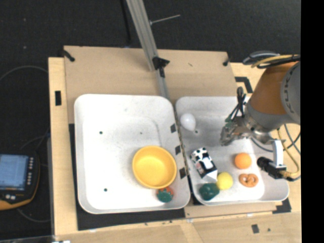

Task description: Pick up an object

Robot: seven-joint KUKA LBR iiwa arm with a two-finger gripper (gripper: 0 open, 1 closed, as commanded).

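Several objects lower right bin; tool (229, 134) above bare floor, finger state unclear; centre over orange ball (243, 160) before descending.

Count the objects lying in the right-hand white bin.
6: a white egg-shaped ball at upper left, a black-and-white block, a green lump, a yellow ball, an orange ball, an orange pretzel-shaped ring. The arm may hide more.

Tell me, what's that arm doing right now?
Gripper low over right bin, holding nothing seen. Orange ball just beside it. White ball, yellow bowl apart.
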